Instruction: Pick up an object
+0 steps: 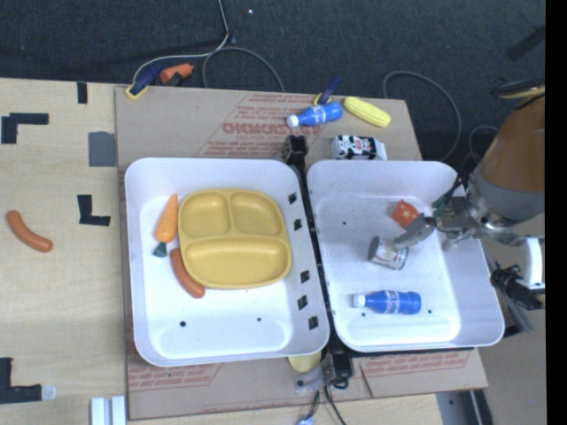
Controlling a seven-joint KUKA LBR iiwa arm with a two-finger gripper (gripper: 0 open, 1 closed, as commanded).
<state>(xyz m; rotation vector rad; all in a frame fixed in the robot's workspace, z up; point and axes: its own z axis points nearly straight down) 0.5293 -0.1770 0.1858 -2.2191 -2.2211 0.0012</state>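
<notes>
In the right bin [469, 326], a small silver can [386, 255] lies on its side near the middle. My gripper [406, 237] reaches in from the right, and its tip is at the can's upper right edge. Whether it touches the can cannot be told. A small red object [406, 211] lies just above the gripper. A blue bottle [388, 302] with a white cap lies on its side near the bin's front.
The left bin [221, 339] holds a yellow divided plate [235, 237], a carrot [166, 220] and a sausage [187, 274]. Behind the bins lie a blue bottle [315, 116], a yellow piece [366, 112] and a black-and-white box [358, 147]. Another sausage [27, 230] lies far left.
</notes>
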